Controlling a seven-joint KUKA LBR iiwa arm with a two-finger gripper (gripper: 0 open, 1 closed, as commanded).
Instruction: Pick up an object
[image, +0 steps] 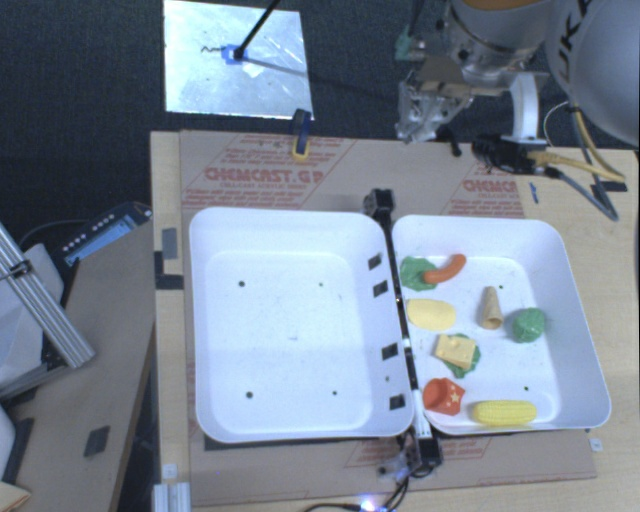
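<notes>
Sausage (445, 268) lies in the right bin (575, 300) — well below the raised pincer (420, 125) — whose grip state I cannot tell

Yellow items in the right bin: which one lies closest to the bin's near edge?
The corn cob, lying lengthwise by the near rim. The pale yellow oval and the cheese wedge sit farther back, nearer the divider.

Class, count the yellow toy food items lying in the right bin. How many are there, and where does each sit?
3. A yellow oval piece near the divider, a cheese wedge just below it on a green piece, and a corn cob by the front wall. None looks hidden.
</notes>
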